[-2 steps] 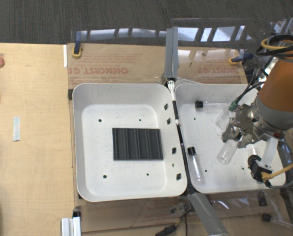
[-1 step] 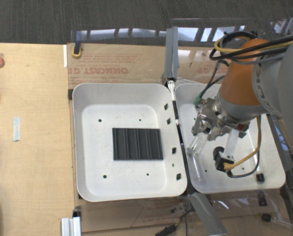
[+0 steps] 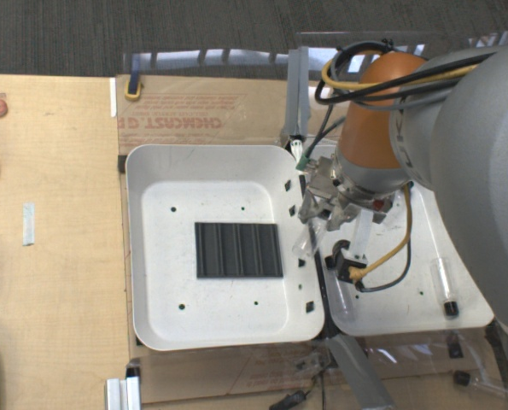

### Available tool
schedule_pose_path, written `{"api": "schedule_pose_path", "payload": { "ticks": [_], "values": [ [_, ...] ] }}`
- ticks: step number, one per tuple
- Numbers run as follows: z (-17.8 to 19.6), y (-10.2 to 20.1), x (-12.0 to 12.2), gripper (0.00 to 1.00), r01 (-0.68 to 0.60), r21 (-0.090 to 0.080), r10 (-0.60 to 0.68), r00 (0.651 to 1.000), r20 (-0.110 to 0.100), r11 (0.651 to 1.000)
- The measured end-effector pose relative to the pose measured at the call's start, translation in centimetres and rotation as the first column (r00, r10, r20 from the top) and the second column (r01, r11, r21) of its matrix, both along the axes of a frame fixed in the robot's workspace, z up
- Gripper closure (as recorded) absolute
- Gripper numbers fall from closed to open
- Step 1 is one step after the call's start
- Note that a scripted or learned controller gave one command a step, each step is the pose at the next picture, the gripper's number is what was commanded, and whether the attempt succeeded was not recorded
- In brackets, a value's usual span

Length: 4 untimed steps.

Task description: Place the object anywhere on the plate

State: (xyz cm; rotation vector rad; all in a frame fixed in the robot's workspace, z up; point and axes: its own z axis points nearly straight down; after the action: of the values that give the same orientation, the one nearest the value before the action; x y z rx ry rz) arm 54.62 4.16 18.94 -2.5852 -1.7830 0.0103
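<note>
Arm positioned low over the inner edge of the right bin, beside the plate.

The grey arm's two-finger hand (image 3: 326,220) hangs at the divide between the shallow white bins; its open or closed state cannot be determined. The dark ribbed rectangular plate (image 3: 238,250) lies centred in the left white bin (image 3: 151,314), which gives an unobstructed placement area. A clear, dark-capped tube (image 3: 444,289), possibly the object, rests in the right white bin (image 3: 467,314).

Dark carpet floor (image 3: 194,11), pale wooden bench (image 3: 49,229)
</note>
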Motion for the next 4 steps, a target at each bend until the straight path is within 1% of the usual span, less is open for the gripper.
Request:
{"api": "schedule_pose_path", "payload": {
  "ticks": [1,2,3,4],
  "values": [
    [3.0,9.0,-2.9,1.00,0.039,0.000,-0.039,0.999,0.002,0.999],
    [8.3,12.0,5.6,1.00,0.151,-0.002,-0.151,0.989,0.002,0.989],
    [7.7,15.2,4.4,1.00,-0.204,-0.001,0.204,0.979,0.000,0.979],
    [7.7,15.2,4.3,0.00,-0.205,-0.001,0.205,0.979,0.000,0.979]
  ]
}}
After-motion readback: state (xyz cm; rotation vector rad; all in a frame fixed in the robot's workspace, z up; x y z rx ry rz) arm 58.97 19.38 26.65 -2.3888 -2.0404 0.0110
